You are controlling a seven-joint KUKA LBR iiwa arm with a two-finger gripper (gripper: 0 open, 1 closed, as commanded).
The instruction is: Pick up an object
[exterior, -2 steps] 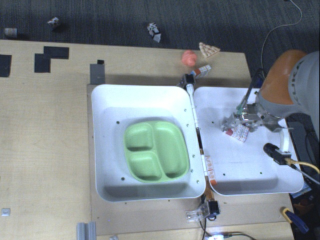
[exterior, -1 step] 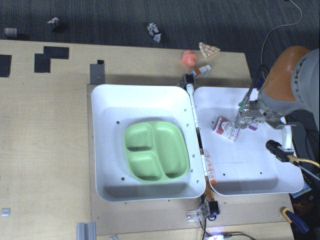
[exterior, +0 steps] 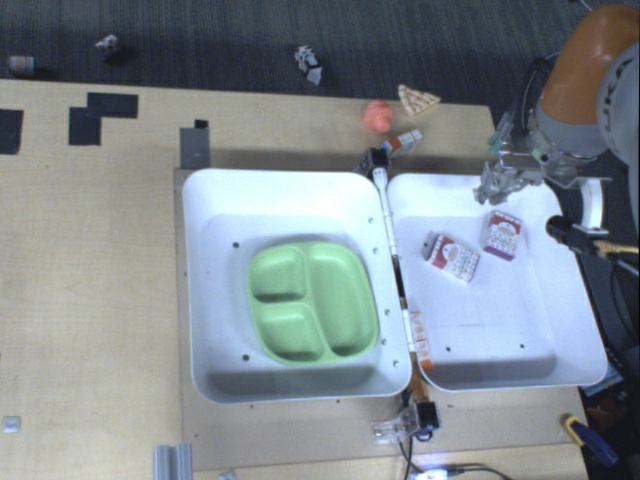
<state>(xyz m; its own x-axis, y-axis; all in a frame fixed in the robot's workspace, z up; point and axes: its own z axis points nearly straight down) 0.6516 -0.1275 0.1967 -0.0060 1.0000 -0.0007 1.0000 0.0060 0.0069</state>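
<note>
Two small red-and-white packets lie in the right bin [exterior: 500, 358]: one packet [exterior: 451, 257] near the bin's middle, tilted, and another packet [exterior: 502, 236] just right of it, toward the back. My gripper [exterior: 497, 187] hangs over the back of the right bin, just above and slightly left of the second packet. Nothing shows between its fingers. A green divided plate [exterior: 312, 301] rests in the left bin [exterior: 210, 268].
Behind the bins on the bench lie a pink ball [exterior: 378, 116], a pizza-slice toy [exterior: 418, 99] and a small tube [exterior: 400, 143]. The arm's orange band [exterior: 585, 58] fills the upper right. Cables run along the right bin's right side.
</note>
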